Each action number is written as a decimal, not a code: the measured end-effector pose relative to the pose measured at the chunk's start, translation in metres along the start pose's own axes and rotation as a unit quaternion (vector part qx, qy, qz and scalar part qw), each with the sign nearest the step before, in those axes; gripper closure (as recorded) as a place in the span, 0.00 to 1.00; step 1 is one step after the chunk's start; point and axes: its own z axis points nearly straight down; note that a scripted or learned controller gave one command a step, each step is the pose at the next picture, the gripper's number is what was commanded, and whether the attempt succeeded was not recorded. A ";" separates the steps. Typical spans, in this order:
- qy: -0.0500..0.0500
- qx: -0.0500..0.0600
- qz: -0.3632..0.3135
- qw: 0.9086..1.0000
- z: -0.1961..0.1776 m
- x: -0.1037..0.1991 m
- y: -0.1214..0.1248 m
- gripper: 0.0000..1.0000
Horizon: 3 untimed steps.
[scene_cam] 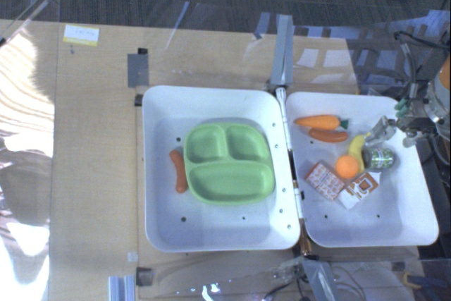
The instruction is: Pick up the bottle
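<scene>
The bottle (381, 158), a small green and silvery item, lies on its side in the right bin (416, 222), near that bin's right wall. It touches a yellow banana-shaped toy (356, 146) on its left. My gripper (385, 132) reaches in from the right and hangs just behind and above the bottle, close to its top edge. Nothing visibly sits between the gripper's tips.
The right bin also holds two orange carrots (323, 123), an orange ball (346, 167), a red checkered packet (323, 180) and a white-brown carton (361, 187). In the left bin (158, 222) sit a green divided plate (229, 163) and a sausage (179, 170).
</scene>
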 end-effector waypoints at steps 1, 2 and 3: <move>0.000 0.001 0.063 0.998 0.131 -0.023 0.011 0.00; -0.001 0.013 0.351 0.936 0.165 -0.002 0.105 0.00; 0.001 0.000 0.474 0.881 0.165 0.066 0.071 0.00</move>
